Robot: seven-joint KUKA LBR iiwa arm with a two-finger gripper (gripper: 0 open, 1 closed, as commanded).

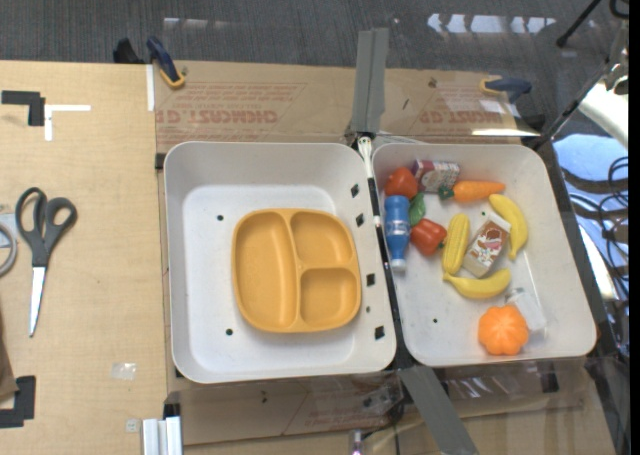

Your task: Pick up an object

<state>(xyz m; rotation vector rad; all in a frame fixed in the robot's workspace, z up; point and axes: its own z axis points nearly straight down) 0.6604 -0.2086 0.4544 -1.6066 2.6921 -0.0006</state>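
Right bin (560, 243): toys clustered beside blue bottle (397, 228), carton (487, 246) label illegible among bananas (478, 286); cardboard (235, 108) lettering mirrored, unreadable; pincer state: cannot tell.

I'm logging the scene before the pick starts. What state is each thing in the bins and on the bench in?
Yellow divided plate: upright in the left bin, compartments bare.
Blue bottle: lying on its side, right bin.
Carrot: lying flat.
Bananas: lying loose, apart from the plate.
Orange: resting near the front wall.
Scissors: closed, on the bench.
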